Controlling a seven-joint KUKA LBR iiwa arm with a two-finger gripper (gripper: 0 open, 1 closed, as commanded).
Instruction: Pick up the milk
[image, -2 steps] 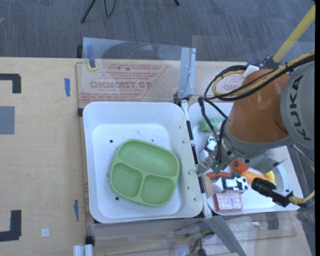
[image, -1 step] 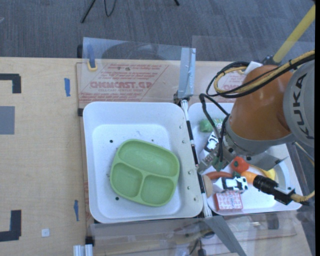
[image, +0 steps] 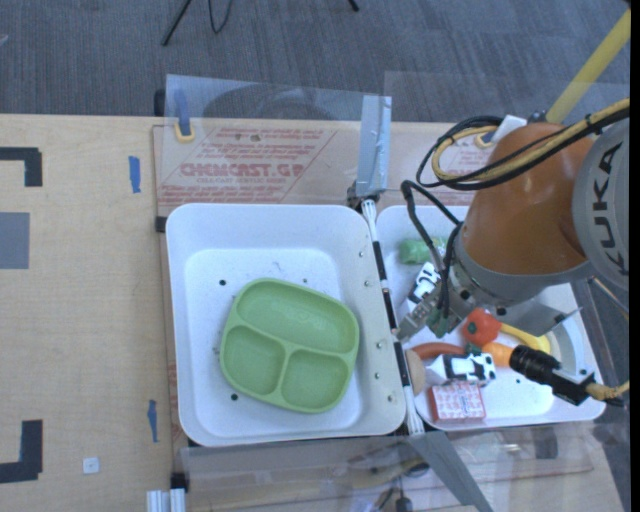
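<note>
Workspace surroundings seen from the overhead camera.
A pale wooden tabletop (image: 80, 330) is carrying black corner marks (image: 28, 165), a grey square patch (image: 12, 241) and strips of blue tape (image: 134, 173); beyond its far edge, grey carpeted floor (image: 300, 45) is showing, with dark tripod legs (image: 200, 15) standing on it. Clear plastic sheeting (image: 270, 105) with printed backing is lying behind the bins.

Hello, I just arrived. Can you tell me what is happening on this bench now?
A KUKA arm reaches from the right over the right bin, where its hand is low near the bin's left side. Small items lie there, including a black-and-white milk carton, a red-patterned box, an orange piece and something green. Nothing is visibly held in the hand. The left bin holds a green divided plate.
</note>
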